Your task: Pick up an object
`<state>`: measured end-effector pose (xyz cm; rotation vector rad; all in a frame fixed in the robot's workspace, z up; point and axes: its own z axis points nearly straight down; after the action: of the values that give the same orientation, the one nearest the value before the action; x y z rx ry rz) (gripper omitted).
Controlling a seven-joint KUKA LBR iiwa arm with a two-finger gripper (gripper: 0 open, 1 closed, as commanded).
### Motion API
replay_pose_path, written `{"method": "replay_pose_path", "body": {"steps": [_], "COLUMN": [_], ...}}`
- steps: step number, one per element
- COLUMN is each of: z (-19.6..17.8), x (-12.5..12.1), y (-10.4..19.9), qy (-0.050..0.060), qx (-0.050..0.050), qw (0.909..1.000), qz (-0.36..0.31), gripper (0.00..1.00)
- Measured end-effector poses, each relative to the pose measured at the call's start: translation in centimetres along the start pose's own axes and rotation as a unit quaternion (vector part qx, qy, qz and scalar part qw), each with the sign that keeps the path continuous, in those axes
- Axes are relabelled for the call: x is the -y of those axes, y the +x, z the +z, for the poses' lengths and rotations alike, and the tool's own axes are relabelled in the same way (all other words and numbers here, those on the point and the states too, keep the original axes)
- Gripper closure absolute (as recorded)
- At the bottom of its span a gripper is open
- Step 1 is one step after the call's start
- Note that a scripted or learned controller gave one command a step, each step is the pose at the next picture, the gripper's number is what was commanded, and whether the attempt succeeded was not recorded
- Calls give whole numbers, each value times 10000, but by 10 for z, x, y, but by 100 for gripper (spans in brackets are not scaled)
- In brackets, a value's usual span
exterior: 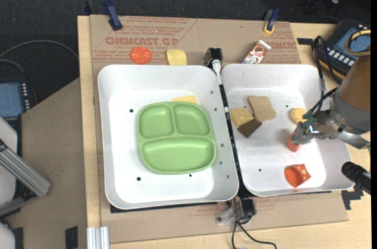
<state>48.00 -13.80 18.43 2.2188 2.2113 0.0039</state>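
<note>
Pincer low in right bin, over small red object.
Can't tell if it's apart or together; orange piece just below, tan blocks to its left.

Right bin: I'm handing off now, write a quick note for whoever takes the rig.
Gripper: low in the right bin, at a small red object; whether it grips it is unclear.
Right bin also holds: an orange-red piece near the front, a yellow piece, and tan and brown blocks.
Left bin: a green divided plate.
Done: nothing is visibly lifted.
Left: confirm a grasp and raise one object.
</note>
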Motion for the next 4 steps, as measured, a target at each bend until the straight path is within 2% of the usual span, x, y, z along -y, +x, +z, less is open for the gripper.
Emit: {"method": "replay_pose_path", "body": {"steps": [1,2,3,4], "z": [80,78,102,90], "x": [-65,-63,-53,-54], "y": [-32,-30,13,10], "qy": [13,31,67,41], "qx": [-3,-14,-44,-23], "qw": [10000,10000,10000,10000], "qz": [-20,-20,-35,-24], "gripper": [100,0,0,100]}}
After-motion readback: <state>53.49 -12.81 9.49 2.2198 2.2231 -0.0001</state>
